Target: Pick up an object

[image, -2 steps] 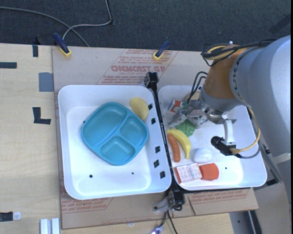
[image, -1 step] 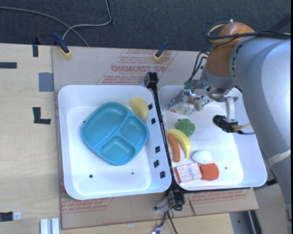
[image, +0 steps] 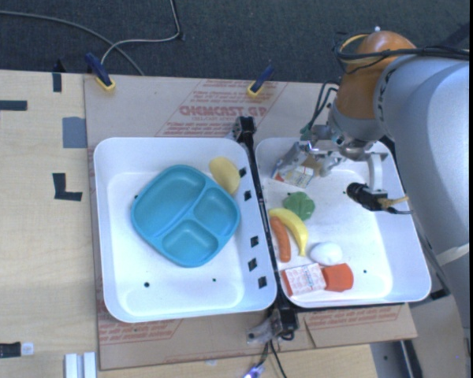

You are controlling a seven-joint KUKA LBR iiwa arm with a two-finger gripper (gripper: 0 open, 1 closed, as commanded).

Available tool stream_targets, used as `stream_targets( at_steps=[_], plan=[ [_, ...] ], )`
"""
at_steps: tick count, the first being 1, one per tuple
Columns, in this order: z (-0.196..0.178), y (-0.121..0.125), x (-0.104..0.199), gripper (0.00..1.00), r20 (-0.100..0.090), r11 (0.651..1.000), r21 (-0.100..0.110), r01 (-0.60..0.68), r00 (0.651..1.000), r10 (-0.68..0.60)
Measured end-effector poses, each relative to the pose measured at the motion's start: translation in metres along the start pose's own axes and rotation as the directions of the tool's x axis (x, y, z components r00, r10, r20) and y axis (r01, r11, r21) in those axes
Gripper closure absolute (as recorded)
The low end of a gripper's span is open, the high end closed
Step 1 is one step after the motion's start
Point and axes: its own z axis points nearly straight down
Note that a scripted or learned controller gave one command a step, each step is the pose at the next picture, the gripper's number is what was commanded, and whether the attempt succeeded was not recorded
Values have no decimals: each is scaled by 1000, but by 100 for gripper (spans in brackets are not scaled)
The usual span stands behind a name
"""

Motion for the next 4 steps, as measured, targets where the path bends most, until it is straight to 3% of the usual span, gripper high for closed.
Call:
stream_targets(
  at_steps=[1,2,3,4],
  plan=[
    [30,-58,10,0,0,1000,-1,-1,1000,1],
    [4,0,-20,0,1,1000,-1,-1,1000,1],
    [22,-78,-2,0,-2,1000,3,-2,1000,2],
    [30,-25,20,0,0,1000,-3,0,1000,0]
  ],
)
